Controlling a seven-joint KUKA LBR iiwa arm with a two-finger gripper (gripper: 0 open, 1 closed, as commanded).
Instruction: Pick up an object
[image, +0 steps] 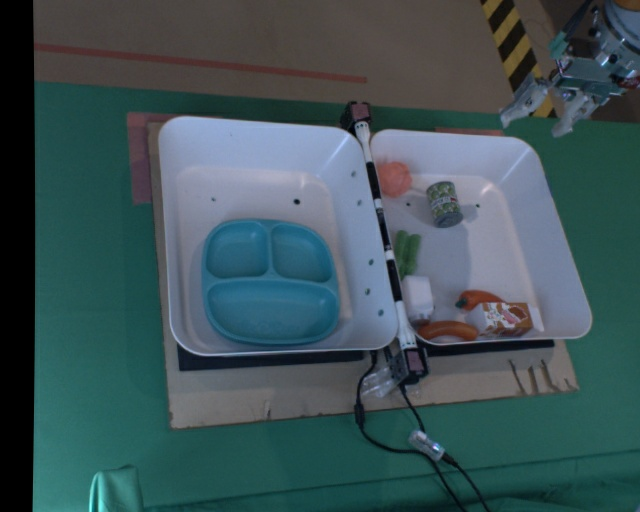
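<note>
Up in the top right corner of the frame I see the claw (550, 107), hanging outside the bins above the right bin's (552, 200) far corner. Its two pale fingers (523, 103) are spread apart with nothing between them.

Below and to the left of it, inside the right bin, a small green can (444, 203) stands near the upper middle. An orange ball (395, 177) sits left of the can, close to the divider between the bins. Lower down along that divider I see a green pod (407, 251), then a white block (418, 296). Along the bin's near edge lie an orange sausage (448, 330), a small carton (502, 319) and an orange piece (477, 298) just above the carton's left end.

In the left bin (250, 150), a blue divided plate (270, 283) lies flat toward the near side.
</note>
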